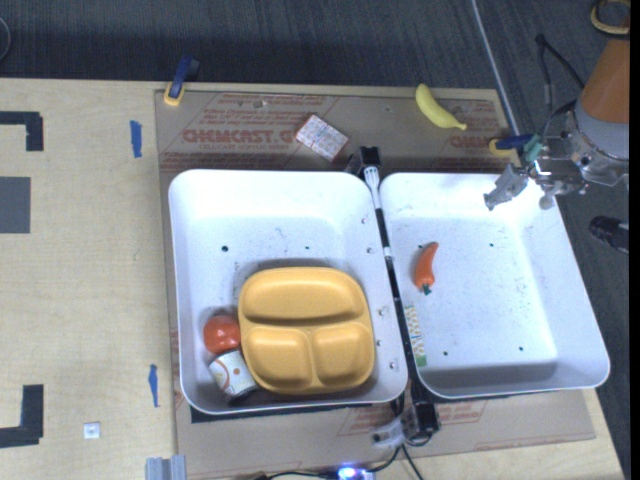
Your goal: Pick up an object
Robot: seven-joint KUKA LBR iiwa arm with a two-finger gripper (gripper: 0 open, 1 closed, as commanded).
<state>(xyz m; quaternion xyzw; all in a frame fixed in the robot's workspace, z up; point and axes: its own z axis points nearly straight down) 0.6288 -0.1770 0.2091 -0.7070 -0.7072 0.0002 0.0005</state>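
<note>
The tool [520, 190] hangs empty with fingers spread over the right bin's [560, 363] far corner, well apart from the small orange carrot [426, 265] near the bin's left wall, so closing here would likely grasp nothing.

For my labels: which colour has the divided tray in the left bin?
Yellow; the divided tray shows best in the camera view.
</note>
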